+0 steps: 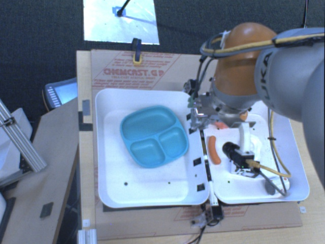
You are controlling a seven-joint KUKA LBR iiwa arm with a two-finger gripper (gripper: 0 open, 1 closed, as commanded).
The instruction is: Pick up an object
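An orange sausage-shaped piece (pixel 214 150) lies lengthwise in the right bin (pixel 297 184), close to its left wall. My gripper (pixel 223 122) hangs low over the back left of that bin, just behind the orange piece, and the wrist hides most of it. A small orange-red bit (pixel 219 125) peeks out right under the gripper, and I cannot make out whether it is held. A blue three-compartment plate (pixel 154 135) lies flat in the left bin (pixel 109 187).
A grey curved object (pixel 273 186) lies near the front right of the right bin. The ridge between the two bins (pixel 205 164) runs just left of the orange piece. The arm covers the back of the right bin.
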